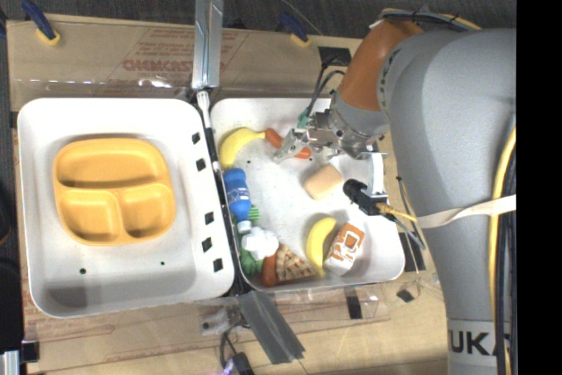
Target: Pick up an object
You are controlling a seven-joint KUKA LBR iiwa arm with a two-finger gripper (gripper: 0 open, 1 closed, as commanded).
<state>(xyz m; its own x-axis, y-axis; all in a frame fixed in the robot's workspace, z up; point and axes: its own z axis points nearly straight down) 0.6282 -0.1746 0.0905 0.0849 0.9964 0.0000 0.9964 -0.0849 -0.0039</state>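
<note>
The small orange carrot-like piece (275,137) lies in the upper part of the right white bin (386,263), a little above the frame's centre, just to the left of the metal two-finger gripper (299,145). Its long axis runs roughly left to right, towards the fingertips. A second orange bit shows right at the fingers (whether it belongs to the same piece I cannot tell), and I cannot tell whether the fingers are apart or together, nor whether anything sits between them.

Just left of the orange piece lies a yellow plastic banana (237,143). Below and right of the gripper rests a pale tan rounded block (322,183). Further down are a blue bottle (234,191), a second yellow banana-shaped toy (320,238) and an orange-and-white carton (345,248). The left white bin (35,277) holds a yellow divided tray (112,187).
</note>
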